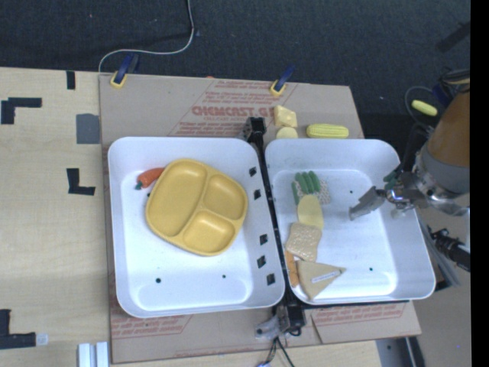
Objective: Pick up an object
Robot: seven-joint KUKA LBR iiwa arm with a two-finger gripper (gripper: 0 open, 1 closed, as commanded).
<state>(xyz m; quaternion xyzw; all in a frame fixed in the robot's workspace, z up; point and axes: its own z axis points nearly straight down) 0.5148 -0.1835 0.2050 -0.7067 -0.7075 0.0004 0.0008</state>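
Observation:
In the right bin point(380, 153) several toy foods lie along its left side: a green ridged piece point(307, 183), a pale yellow piece point(310, 212), a tan square slice point(303, 241) and a beige wedge point(321, 275). My gripper point(368, 203) hangs over the right half of this bin, well to the right of the pale yellow piece and apart from all of the foods. Nothing shows in its grasp. The grey arm with its orange band point(458, 132) reaches in from the right.
The left bin point(130, 281) holds a yellow divided plate point(197, 206) and an orange carrot point(150, 177) at the plate's upper left. Behind the bins on the cardboard lie a yellow corn cob point(327, 131) and two pale yellow pieces point(285, 116). Clamps point(122, 73) pin the cardboard's far edge.

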